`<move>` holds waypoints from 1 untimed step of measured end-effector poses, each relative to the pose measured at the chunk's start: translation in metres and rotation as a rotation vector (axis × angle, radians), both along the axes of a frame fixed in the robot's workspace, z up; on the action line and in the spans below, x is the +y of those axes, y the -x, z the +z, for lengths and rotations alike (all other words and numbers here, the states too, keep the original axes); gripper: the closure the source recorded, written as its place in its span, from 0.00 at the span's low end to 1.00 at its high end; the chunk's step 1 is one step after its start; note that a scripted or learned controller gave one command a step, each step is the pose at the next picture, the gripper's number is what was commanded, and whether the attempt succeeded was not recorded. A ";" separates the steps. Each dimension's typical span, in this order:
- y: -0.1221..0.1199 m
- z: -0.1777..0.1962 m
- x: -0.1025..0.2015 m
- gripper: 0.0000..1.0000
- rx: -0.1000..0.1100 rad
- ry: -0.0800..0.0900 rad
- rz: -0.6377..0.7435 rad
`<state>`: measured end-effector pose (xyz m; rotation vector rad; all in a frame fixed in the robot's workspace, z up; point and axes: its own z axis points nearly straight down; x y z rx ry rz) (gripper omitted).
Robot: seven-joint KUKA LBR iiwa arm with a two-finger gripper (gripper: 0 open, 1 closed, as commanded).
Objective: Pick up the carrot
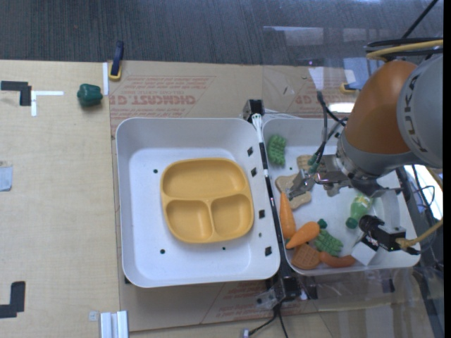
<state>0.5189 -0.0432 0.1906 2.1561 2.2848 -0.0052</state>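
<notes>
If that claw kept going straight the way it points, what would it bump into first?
Probably the tan biscuit-like piece right under the claw, with the carrot just beyond it; depth is hard to judge.

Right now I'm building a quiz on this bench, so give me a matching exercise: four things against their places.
Things:
1. yellow divided plate
2. carrot
3. dark green toy
4. gripper

Places:
A. on the bench, outside both bins
B. right bin, beside a green piece
C. left bin
D. over the right bin's middle

Pairs: 1-C, 2-B, 3-A, 4-D
</notes>
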 end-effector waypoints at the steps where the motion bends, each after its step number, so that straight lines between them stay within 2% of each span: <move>1: 0.041 -0.099 -0.054 0.00 -0.002 0.001 0.018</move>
